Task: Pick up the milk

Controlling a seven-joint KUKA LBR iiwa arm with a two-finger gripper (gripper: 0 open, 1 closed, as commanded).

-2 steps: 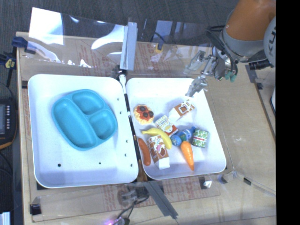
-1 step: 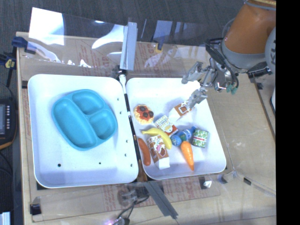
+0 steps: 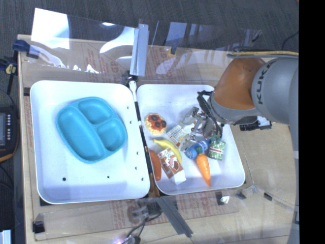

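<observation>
The metal two-finger hand sits low over the right shallow white plastic bin, in a tangle of glints and toys; whether it is wide or narrow cannot be told, nor whether anything sits in it. The grey arm with its glossy orange band covers the bin's 3 o'clock wall and is cut off at the right. The small boxy milk carton with red and white printed sides lies on its side at the bin's 6 o'clock, apart from the hand, touching a curved yellow banana at its 12 o'clock. A smooth red-brown sausage lies just beside it at 9 o'clock. A tapered orange carrot lies at its 3 o'clock. A small green carton and a blue rounded item, hard to identify, crowd near the hand. The left bin holds a glossy blue three-compartment plate. Clear sheeting blurs the tabletop at 12 o'clock.
</observation>
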